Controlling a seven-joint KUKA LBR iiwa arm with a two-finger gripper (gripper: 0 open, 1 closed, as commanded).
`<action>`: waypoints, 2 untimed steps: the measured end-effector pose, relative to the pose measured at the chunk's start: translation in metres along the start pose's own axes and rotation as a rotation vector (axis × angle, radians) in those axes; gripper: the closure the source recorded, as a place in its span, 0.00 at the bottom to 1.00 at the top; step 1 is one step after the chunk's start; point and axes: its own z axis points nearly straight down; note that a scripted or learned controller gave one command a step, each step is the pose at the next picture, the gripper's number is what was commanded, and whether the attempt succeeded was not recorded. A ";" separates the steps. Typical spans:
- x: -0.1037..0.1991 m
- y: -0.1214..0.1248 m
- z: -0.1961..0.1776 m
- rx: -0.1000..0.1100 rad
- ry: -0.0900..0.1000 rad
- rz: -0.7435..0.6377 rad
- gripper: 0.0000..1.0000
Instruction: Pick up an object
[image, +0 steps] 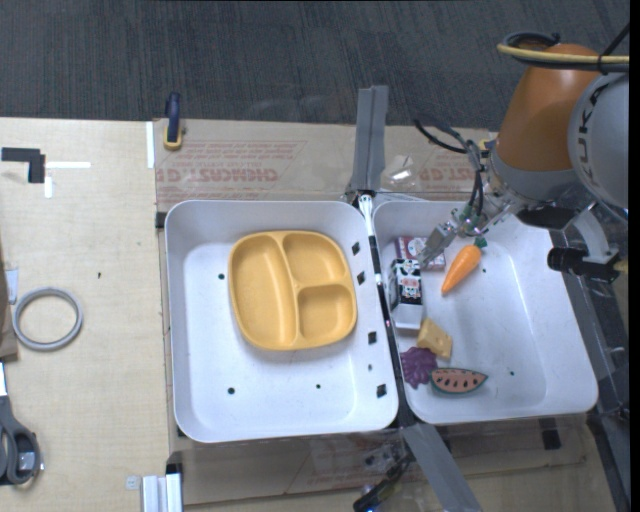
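The pincer (462, 228) hung at the upper right of the frame, just above the carrot (460, 268) in the right bin (530, 340), seemingly lined up for a grab. Whether it was released or clenched, I cannot tell.

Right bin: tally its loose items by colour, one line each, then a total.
Orange: 1, carrot
Yellow: 1, cheese wedge
Purple: 1, grapes
Red and green: 1, watermelon slice
Black and white: 1, carton
Total: 5

yellow divided plate (293, 290) in left bin (190, 330), toy carrot (460, 268), watermelon slice (458, 381) in right bin (540, 350)
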 end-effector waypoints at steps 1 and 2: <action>-0.038 -0.031 0.081 -0.015 -0.012 -0.086 0.00; -0.038 -0.031 0.073 -0.013 -0.013 -0.087 1.00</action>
